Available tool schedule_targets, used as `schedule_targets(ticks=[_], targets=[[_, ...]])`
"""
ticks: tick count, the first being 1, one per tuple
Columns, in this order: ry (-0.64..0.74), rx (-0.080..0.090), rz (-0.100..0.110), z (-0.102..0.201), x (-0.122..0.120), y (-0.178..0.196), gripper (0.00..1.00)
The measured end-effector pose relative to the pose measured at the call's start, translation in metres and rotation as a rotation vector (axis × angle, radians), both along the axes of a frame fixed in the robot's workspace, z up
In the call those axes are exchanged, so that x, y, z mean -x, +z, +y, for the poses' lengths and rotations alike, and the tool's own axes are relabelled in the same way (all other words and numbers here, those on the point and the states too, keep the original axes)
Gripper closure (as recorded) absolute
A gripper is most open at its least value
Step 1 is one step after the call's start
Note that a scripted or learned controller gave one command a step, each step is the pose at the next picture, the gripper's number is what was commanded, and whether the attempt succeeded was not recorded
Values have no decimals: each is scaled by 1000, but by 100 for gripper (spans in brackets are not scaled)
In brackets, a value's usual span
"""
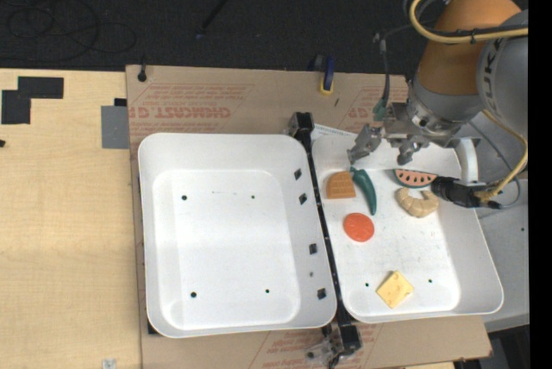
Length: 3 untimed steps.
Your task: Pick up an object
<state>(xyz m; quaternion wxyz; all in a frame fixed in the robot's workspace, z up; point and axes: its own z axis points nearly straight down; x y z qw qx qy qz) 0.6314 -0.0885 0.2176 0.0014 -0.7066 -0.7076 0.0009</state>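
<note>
Because the task asks only for one object, any of the six small pieces in the right bin (483, 272) will do, and all of them lie loose on its floor, apart enough for fingers to get around one. Taking the red disc (359, 227) as landmark: an orange wedge (341, 185) sits just up and left of it, a green pepper (366, 190) just above it, slanting and touching or nearly touching the wedge, a watermelon slice (416, 178) up and to its right, a pale beige piece (417, 203) to its right just below the slice, and a yellow block (395, 289) well below it toward the near rim. That makes one of each kind. There are two bins; the left bin (164, 186) lies across the black divider from the disc.

The gripper (385, 148) hangs above the disc at the bin's far edge, fingers spread and pinching nothing, probably poised to descend; the pepper and slice lie nearest beneath it.
</note>
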Motion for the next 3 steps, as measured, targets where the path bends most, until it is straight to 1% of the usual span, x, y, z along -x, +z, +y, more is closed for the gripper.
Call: schedule_targets(ticks=[1, 2, 3], targets=[[-2, -2, 13, -4, 64, -99, 0], [-2, 0, 2, -14, 83, -132, 0], [-9, 0, 0, -16, 82, -120, 100]])
